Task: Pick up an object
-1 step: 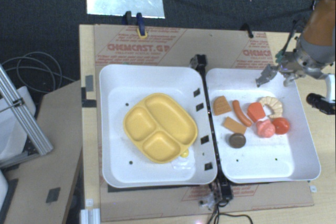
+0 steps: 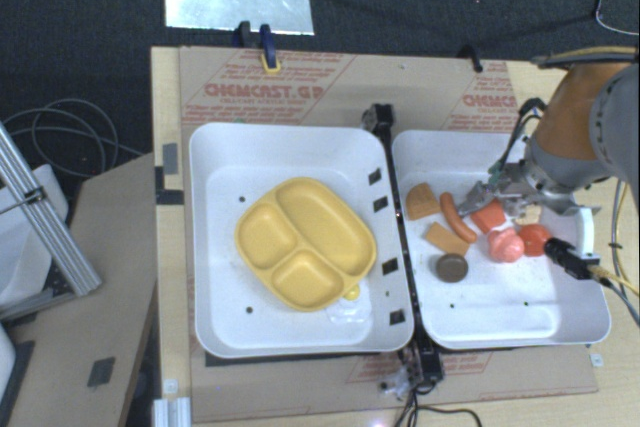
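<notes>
Gripper (image 2: 492,198) over the orange block (image 2: 488,216), finger state unclear; block probably light, stiff, slick plastic, so grip across its flat sides.

High slanted view over both bins (image 2: 300,140)

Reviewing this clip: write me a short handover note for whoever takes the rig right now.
Tool: low in the right bin, over the food pile; grip state not readable, nothing seen held.
Right bin: orange block, pink ball, red ball, sausage, two tan wedges, brown disc.
Left bin: yellow tray.
Done: arm reached in.
Left: grasp and lift one item.
</notes>
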### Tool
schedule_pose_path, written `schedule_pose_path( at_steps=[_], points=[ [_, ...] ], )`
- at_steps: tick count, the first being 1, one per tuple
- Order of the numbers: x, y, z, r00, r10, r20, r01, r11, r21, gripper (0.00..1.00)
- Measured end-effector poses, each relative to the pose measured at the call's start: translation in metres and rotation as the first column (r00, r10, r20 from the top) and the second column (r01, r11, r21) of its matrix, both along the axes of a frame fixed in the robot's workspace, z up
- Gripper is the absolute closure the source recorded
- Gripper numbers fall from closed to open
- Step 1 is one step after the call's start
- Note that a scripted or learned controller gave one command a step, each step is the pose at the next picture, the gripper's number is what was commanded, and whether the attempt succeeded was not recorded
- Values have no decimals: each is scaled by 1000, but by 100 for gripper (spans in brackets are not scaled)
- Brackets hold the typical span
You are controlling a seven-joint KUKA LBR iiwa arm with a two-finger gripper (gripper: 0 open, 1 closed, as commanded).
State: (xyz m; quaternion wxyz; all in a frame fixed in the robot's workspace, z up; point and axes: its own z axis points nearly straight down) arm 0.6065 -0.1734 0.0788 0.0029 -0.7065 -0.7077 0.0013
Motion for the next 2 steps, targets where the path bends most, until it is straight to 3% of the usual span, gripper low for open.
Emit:
schedule_pose_path(
  at_steps=[1,2],
  points=[
    [4,-1,17,1000,1,11,-1,1000,-3,100],
    [-21,71,101,1000,9,14,-9,1000,0,100]
  ],
)
